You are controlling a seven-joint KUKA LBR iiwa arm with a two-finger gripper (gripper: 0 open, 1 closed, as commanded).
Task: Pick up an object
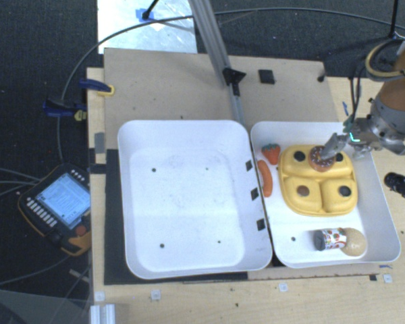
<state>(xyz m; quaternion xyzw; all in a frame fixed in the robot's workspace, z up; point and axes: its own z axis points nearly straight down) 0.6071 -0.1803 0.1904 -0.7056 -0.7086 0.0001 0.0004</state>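
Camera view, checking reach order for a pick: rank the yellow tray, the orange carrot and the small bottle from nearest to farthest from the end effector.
1. Yellow tray, in the right bin directly under the end effector.
2. Small bottle, lying near the front of the same bin.
3. Orange carrot, at that bin's left wall.
The bottle and carrot are nearly too close to call.

Two shallow white plastic bins sit side by side on the flat tan surface (162,86). The left bin (182,198) fills the frame's centre; the right bin (381,231) lies toward the right edge. In the right bin, a yellow four-hollow moulded tray (309,194) sits centrally, with a small brown ring-shaped object (319,158) on its upper part. An orange carrot-shaped toy (265,178) lies left of the tray; a small labelled bottle lying on its side (339,240) rests below it.
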